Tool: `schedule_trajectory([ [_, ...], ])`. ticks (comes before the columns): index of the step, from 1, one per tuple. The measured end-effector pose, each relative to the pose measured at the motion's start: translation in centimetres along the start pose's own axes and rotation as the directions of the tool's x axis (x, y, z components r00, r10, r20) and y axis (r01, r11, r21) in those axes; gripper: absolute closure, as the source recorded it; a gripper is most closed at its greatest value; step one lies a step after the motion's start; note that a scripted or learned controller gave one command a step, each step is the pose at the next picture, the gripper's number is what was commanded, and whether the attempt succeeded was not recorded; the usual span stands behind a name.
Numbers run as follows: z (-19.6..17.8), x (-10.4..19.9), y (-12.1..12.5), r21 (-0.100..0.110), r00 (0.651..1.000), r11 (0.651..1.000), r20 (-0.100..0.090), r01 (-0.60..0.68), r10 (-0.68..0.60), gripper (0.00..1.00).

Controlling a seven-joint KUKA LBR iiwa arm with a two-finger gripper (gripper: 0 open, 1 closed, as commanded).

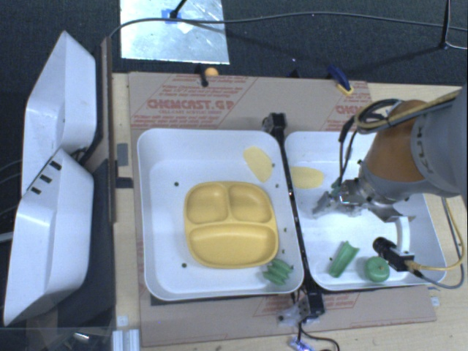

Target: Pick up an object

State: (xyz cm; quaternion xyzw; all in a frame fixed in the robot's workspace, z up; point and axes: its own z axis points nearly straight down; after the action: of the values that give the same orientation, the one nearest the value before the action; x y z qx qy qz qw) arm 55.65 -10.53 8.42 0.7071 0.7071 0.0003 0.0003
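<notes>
**Op:** Green stuff first, nearest the cam: I count 3 green pcs. One ridged green piece (278, 272) sits in the left bin (164, 196) at its near right corner, just beside the yellow tray (231, 222). In the right bin (424, 251), a long green piece (341, 259) lies tilted near the front wall, and a round green piece (377, 270) sits just to its right.

**Desk:** Yellow count?

**Op:** 3 as well. 1 divided tray w/ 3 compartments, flat in the middle of the left bin. 1 pale yellow oval (257, 163) farther back, leaning on the left bin's right wall. 1 more pale yellow oval (307, 176) just across the divider, on the right bin's floor near its back left.

**Desk:** Bins, arm?

**Op:** 2 white bins side by side, 1 arm (409, 152) coming in from the right over the right bin. Gripper (333, 201) is low over the right bin's floor, btwn the oval and the long green piece, apart from both.

**Desk:** Claw state?

**Op:** Can't tell from here how far it's open; too blurred. I see nothing in it.
</notes>
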Motion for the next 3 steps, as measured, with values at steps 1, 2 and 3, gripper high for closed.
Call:
schedule_trajectory([
  [1, -1.1, 0.0, 0.1, -0.001, 1.000, 1.000, 0.000, 0.000, 0.000, 1.00],
  [2, -5.8, -0.9, -0.2, -0.003, 1.000, 1.000, 0.001, 0.000, 0.000, 1.00],
  [3, -10.3, -0.9, 0.7, -0.004, 1.000, 1.000, 0.001, 0.001, -0.001, 1.00],
])
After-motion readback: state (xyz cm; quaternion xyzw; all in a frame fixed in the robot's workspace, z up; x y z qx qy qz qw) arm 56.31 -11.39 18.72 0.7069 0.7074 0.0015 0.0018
